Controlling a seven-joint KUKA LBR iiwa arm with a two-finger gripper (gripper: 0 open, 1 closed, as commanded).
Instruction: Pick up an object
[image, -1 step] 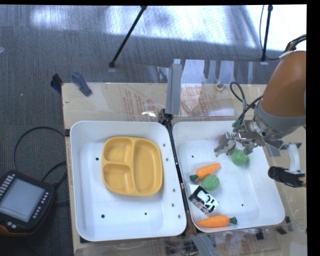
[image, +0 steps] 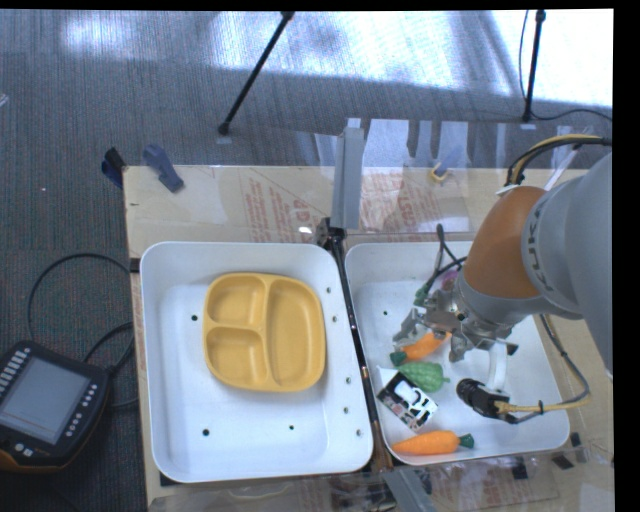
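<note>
A robot gripper (image: 437, 335) hangs low in the right-hand bin (image: 530, 400), its fingers spread apart and holding nothing. A small toy carrot (image: 424, 346) lies directly beneath it, touching or nearly touching the fingers, its long axis slanting from lower left to upper right. Just below the carrot sits a green toy vegetable (image: 421, 375), then a black-and-white box (image: 407, 400). A larger carrot (image: 433, 443) lies farther below. Well left of the carrot, a yellow divided plate (image: 266, 331) rests in the other bin (image: 170, 400).
</note>
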